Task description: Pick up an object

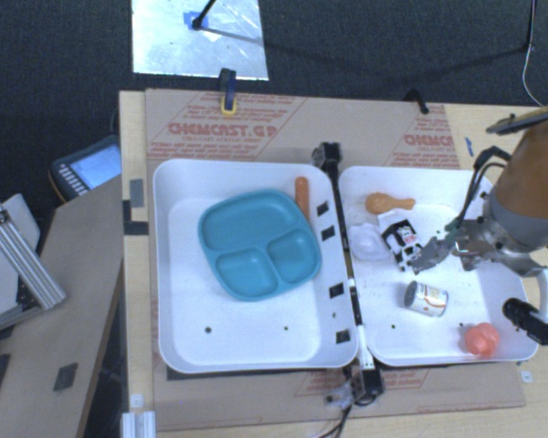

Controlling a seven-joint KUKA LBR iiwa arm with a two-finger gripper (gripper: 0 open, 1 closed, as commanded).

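- White moulded plastic forms both shallow bins; the right bin (384, 349) holds the loose objects and the left bin (178, 336) holds a teal divided plate (258, 255), smooth, rounded and split into three compartments.
- Grey metal gripper (424, 258) sits low inside the right bin, reaching in from the arm's (539, 199) side, with the tip just beside a small black-and-white object (401, 238).
- Finger state: cannot tell. The tip reads as one dark, blurred mass, and no object is seen clamped in it.
- Candidate task objects, placed relative to the fingers:
  - Black-and-white object: touching or just short of the tip, on its far-left side; irregular and patterned, and exact contact cannot be confirmed.
  - Small can (426, 297): lying on its side just below the tip; cylindrical, metallic ends, printed label. It will probably roll if nudged.
  - Clear crumpled plastic item (366, 242): beyond the patterned object, towards the bin divider; translucent, probably flimsy.
  - Orange-tan drumstick-shaped toy (387, 203): above the tip, near the far wall; smooth and tapered.
  - Pink rounded lump (480, 338): well below and to the arm's side, near the front corner; matt, soft-looking.
- Orange carrot-like stick (301, 195) rests in the left bin against the plate's far edge, well apart from the fingers.
- Judgement: the low, slanted pose beside the patterned object suggests a grasp attempt there; the pick is not yet shown as achieved.
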